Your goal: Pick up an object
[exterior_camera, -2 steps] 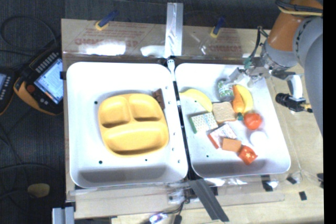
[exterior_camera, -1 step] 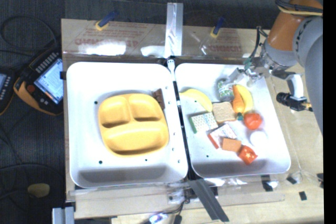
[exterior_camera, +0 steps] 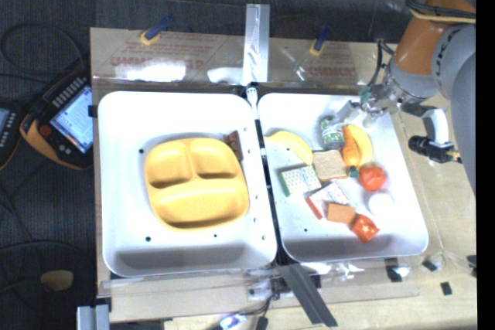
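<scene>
Banana [exterior_camera: 355, 145] lies in the right bin [exterior_camera: 410, 232] toward its 1 o'clock corner, long axis running roughly 12 to 6 with a slight lean; it looks orange-yellow, smooth and curved. You find the gripper [exterior_camera: 370, 106] just off the banana's 1 o'clock end, at the bin's far rim; you cannot tell its finger state from this angle. At the banana's 9 o'clock sits a small round green-and-white object [exterior_camera: 332, 132], its markings too small to read. A tan bread slice [exterior_camera: 329, 164] is flat and square, touching the banana's lower end. A glossy red tomato [exterior_camera: 372, 177] lies at the banana's 5 o'clock. The left bin [exterior_camera: 116, 243] holds a yellow plastic tray [exterior_camera: 195, 182] with three compartments.
</scene>
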`<move>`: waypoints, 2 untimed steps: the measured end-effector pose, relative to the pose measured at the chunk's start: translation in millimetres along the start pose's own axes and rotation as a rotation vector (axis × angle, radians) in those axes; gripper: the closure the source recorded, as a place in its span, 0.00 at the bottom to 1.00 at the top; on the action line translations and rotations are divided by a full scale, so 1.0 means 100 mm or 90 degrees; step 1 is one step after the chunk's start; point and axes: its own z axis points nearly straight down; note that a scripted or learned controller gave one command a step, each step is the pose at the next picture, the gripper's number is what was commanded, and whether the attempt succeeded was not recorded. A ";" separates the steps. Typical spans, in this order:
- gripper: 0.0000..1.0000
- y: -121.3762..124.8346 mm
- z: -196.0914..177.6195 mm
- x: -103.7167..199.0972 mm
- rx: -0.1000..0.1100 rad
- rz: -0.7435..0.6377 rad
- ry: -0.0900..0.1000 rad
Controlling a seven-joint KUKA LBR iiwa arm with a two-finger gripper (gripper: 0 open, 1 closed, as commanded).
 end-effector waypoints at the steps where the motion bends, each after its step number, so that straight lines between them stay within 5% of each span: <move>1: 0.00 -0.02 0.00 0.00 -0.004 -0.018 -0.001; 2: 0.00 -0.01 0.00 0.01 -0.004 -0.035 -0.004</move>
